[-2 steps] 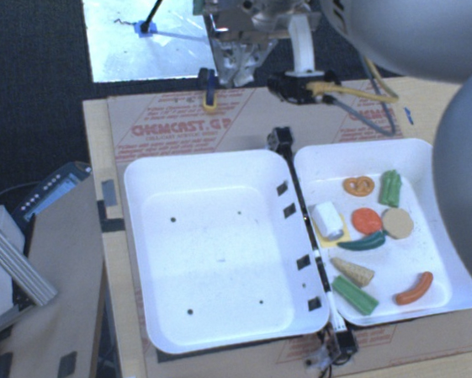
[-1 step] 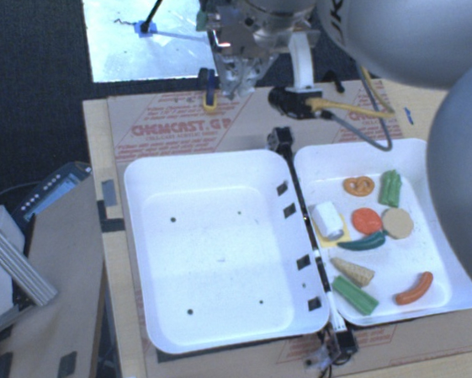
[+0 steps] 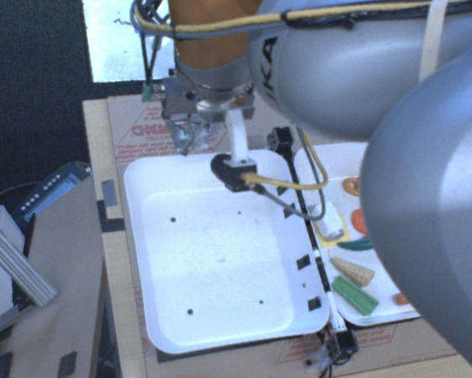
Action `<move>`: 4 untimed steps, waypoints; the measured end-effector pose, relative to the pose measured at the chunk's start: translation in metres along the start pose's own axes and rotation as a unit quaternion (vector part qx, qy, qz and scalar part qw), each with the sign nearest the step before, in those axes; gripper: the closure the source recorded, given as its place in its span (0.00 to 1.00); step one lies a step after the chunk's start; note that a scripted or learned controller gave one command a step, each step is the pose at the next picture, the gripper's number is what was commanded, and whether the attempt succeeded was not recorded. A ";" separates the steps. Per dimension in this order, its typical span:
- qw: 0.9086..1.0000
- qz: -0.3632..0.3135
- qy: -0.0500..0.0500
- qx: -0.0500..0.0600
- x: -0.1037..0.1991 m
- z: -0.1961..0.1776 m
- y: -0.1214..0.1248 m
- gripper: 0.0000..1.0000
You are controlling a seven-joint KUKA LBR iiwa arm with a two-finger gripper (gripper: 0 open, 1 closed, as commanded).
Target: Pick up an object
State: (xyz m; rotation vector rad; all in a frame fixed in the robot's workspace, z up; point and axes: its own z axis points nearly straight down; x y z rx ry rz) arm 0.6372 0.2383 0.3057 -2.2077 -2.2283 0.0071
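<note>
Several small objects lie in the right bin (image 3: pixel 386 315), the likely targets for picking. Nearest the front sits a green block (image 3: pixel 354 295), lying at a slant. Just behind it and touching or nearly touching is a tan cone-shaped piece with a ribbed surface (image 3: pixel 353 270). Behind that lies a slim dark green curved item (image 3: pixel 357 245), and above it a red-orange rounded piece (image 3: pixel 359 221). Farther back is a small orange ring (image 3: pixel 352 186). A small orange bit (image 3: pixel 399 298) shows at the edge of the arm's bulk. The arm (image 3: pixel 398 123), large and grey, covers most of this bin.

The left bin (image 3: pixel 151 261) is a shallow white tray with a few dark dots on its floor. A black divider strip (image 3: pixel 318 259) runs between the two bins.

The hand (image 3: pixel 190 138) hangs over the far rim of the left bin, well apart from the objects in the right bin. Nothing shows between its fingers, and how far apart they stand cannot be told. Above it sits the orange band (image 3: pixel 216 17). A white post with a black clamp (image 3: pixel 234 174) hangs beside the hand, with yellow cable (image 3: pixel 303 186) looping from it.

Both bins rest on a tan tabletop (image 3: pixel 115 240) with cardboard (image 3: pixel 140 131) beneath them. A grey handheld control unit (image 3: pixel 54 188) lies off to the left.
</note>
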 end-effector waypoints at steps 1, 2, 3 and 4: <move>1.000 0.002 0.000 -0.003 -0.004 -0.015 -0.022 1.00; 1.000 0.001 0.001 -0.003 -0.003 -0.030 -0.043 1.00; 1.000 0.001 0.001 -0.005 -0.003 -0.048 -0.048 1.00; 1.000 0.001 0.001 -0.004 -0.003 -0.058 -0.056 1.00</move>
